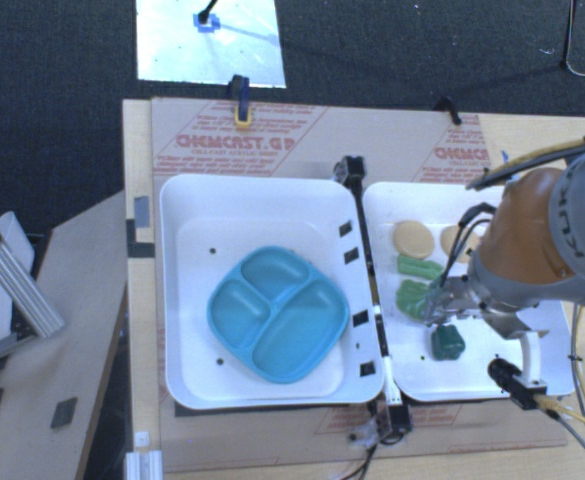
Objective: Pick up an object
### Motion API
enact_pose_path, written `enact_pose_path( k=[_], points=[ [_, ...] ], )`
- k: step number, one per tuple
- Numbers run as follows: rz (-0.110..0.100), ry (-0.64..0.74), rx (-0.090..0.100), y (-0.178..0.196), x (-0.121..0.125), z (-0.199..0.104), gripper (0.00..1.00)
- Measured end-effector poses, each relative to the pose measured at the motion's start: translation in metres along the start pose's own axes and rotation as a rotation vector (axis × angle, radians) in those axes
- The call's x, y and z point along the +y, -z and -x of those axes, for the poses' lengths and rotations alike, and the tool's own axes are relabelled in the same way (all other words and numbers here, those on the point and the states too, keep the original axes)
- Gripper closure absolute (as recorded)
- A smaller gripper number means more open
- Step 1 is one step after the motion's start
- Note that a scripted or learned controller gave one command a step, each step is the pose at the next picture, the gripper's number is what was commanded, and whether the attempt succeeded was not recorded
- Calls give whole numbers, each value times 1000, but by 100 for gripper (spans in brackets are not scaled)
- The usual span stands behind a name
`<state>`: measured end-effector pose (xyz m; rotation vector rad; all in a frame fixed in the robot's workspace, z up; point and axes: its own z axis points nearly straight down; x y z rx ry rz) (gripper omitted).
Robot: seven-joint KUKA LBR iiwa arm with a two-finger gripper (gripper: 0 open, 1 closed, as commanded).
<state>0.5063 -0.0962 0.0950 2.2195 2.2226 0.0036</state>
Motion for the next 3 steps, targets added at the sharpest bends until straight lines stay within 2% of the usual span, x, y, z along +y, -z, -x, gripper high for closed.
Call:
enact_pose_path(
  k=[1, 3],
  points=[
    [4, 3, -2, 46, 9, -2, 100],
    [6, 3, -3, 157, 7, -9, 100]
  ],
)
